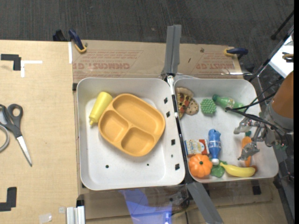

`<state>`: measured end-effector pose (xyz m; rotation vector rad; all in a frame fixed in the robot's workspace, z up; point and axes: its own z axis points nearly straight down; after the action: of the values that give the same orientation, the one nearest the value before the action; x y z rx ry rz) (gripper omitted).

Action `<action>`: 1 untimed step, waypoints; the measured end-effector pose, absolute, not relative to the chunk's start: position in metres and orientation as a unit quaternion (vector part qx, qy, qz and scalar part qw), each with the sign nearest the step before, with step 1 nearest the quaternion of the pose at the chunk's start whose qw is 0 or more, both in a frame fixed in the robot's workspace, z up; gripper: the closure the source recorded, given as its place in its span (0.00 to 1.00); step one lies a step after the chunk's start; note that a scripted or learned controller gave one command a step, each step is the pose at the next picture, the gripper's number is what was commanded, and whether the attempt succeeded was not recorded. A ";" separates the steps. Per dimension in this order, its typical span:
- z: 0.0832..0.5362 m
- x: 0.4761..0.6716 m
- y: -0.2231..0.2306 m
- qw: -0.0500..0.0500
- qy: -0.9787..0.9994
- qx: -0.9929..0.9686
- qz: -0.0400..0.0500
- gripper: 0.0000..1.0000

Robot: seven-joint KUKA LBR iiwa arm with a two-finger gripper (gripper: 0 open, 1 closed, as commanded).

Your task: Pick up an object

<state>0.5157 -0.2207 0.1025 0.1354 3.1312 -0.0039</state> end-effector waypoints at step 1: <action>0.112 0.517 -0.220 0.006 0.999 0.042 -0.002 1.00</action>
<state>0.5174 -0.2204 0.1123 0.1313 3.1274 -0.0075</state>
